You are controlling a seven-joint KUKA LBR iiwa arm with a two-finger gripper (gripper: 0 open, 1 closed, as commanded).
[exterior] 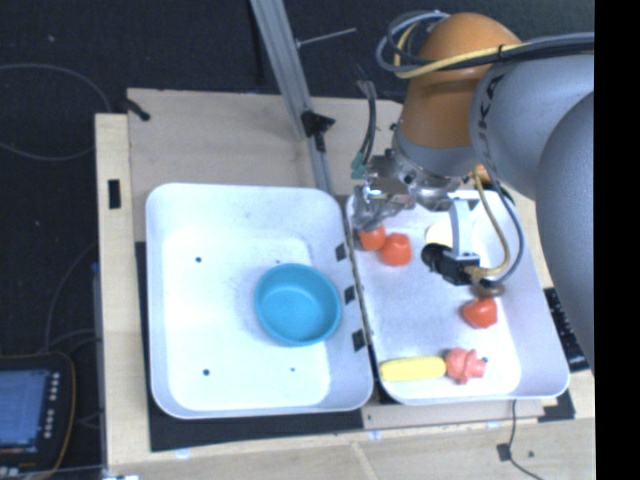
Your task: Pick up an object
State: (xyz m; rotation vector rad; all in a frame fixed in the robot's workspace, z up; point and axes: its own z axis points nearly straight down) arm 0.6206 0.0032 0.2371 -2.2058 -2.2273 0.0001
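Gripper point(372, 208) hangs at the right white bin's point(530, 373) upper left corner, just above a small orange block point(372, 238); whether it grips cannot be told. A blue round bowl point(296, 303) sits in the left bin point(180, 268).

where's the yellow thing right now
The yellow thing lies along the near edge of the right bin, just left of a pink toy and right of the wall shared with the left bin.
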